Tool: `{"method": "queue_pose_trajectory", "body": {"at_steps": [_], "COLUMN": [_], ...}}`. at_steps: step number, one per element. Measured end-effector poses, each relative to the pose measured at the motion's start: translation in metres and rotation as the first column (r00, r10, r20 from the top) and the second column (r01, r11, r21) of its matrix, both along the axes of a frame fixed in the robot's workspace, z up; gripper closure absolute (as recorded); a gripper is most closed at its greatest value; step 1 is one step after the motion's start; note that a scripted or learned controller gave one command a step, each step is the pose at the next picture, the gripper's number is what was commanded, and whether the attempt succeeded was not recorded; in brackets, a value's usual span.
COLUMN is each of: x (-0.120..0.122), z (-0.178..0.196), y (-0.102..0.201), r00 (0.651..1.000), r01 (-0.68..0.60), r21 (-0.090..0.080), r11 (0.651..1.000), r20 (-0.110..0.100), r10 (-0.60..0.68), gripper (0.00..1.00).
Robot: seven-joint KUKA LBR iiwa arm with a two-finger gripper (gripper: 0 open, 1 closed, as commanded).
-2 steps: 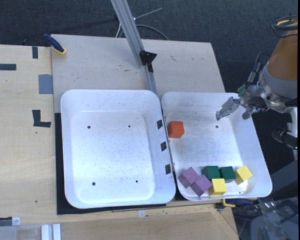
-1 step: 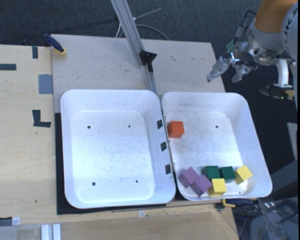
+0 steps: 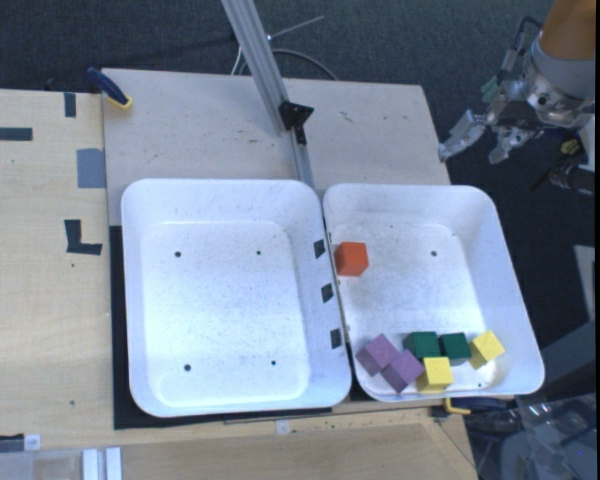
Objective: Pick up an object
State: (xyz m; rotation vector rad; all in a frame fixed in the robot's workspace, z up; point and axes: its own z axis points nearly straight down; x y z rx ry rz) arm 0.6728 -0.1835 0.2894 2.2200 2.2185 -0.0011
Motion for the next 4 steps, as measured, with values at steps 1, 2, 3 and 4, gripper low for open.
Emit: {"method": "queue_pose_trajectory", "body": {"at_steps": [1,2,3,4], "x": [0.000,-0.147,-0.174,-0.186], "z": [-0.001,-0.149,-0.074,-0.007], "y": [0.002,0.005,0.128,0.079], "r00": [1.000,1.000,1.000,1.000], "r01": [-0.003,0.002,-0.009,0.002], "r21": [0.001,0.006,0.006,0.000], "r11": [1.000,1.000,1.000,1.000], "r20": [-0.002,-0.016,0.000,0.004], "r10": [0.003,-0.001,0.009,-0.002], "gripper": [0.00,0.00,0.00,0.00]}}
